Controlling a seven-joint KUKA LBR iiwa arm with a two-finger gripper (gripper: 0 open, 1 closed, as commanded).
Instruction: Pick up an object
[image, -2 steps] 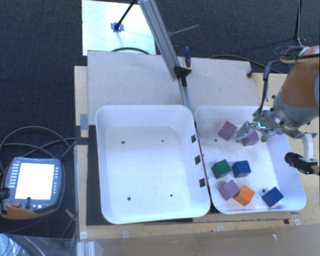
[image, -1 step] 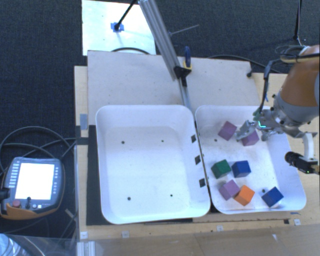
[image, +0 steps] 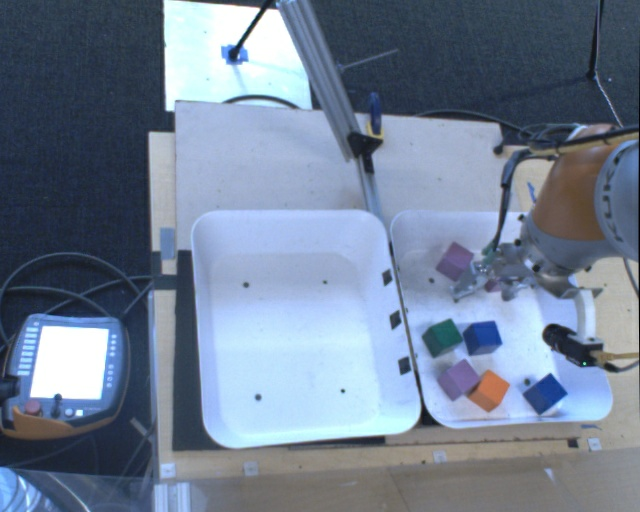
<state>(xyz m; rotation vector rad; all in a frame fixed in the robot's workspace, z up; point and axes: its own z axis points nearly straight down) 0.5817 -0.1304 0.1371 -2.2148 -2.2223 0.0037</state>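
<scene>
In the camera view, two shallow white plastic bins are seen side by side on the pale wooden surface (image: 270, 150). The left bin (image: 215, 300) occupies the middle of the frame; the right bin (image: 415, 235), at lower right, holds six small cubes — a purple cube (image: 455, 261) uppermost, a green cube (image: 441, 337), a blue cube (image: 482, 337), a second purple cube (image: 459, 378), an orange cube (image: 489, 390) and a second blue cube (image: 545, 393). The metal gripper (image: 487, 277) is lowered into the right bin just beside the upper purple cube. Whether its fingers are spread or clenched cannot be told, and no cube is seen between them. The pick is judged not yet done — grasping and lifting remain.
</scene>
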